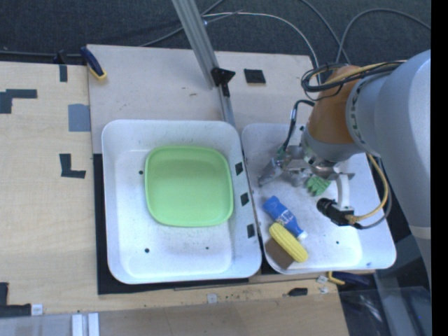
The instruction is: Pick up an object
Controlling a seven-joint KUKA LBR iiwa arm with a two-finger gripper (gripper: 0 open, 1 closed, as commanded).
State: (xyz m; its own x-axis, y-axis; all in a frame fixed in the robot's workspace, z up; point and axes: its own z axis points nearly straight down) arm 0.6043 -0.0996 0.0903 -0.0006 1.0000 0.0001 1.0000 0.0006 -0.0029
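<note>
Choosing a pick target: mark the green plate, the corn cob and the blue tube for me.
green plate point(189, 185): camera view, centre of its flat face.
corn cob point(288, 243): camera view, middle of the yellow body.
blue tube point(283, 216): camera view, mid-body.

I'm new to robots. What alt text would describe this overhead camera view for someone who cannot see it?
A grey robot arm with an orange band reaches from the right into the right bin, its gripper low beside a small green object. Nearer the front lie a blue tube and a yellow corn cob. The left bin holds a green plate.

green plate point(189, 186) in left bin point(119, 257), arm over right bin point(371, 247), corn cob point(288, 242)
</note>
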